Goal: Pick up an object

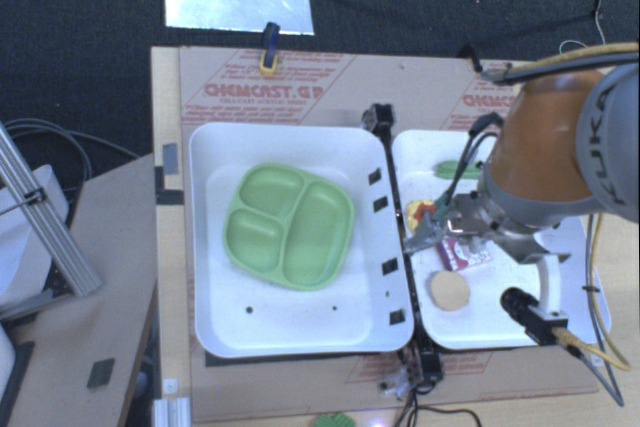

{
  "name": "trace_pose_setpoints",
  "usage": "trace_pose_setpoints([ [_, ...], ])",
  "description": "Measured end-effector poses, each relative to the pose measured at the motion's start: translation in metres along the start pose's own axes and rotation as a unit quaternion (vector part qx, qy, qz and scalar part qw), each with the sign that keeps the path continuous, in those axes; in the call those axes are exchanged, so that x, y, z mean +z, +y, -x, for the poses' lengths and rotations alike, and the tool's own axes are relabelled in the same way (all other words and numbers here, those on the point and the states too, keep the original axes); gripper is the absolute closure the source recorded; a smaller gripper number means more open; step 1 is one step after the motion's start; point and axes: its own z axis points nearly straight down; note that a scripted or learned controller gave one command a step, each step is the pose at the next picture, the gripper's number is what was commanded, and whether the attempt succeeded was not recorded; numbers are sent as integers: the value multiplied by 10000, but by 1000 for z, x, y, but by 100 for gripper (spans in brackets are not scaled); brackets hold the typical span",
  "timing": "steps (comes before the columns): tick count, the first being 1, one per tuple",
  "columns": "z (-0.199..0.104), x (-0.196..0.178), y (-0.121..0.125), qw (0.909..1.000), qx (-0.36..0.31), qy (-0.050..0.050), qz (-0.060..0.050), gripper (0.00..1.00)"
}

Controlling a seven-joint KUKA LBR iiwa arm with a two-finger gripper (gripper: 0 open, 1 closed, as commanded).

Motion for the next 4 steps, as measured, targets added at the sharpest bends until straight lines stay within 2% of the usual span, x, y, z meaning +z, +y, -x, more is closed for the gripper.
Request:
trace_pose_setpoints([
  [1,35,39,0,10000,14,-7,-15,0],
  [2,39,36,62,10000,-21,-9,32,0],
  [3,-23,37,-2,10000,-41,12,-16,0],
  [4,-19,26,2,10000,-26,1,19,100],
])
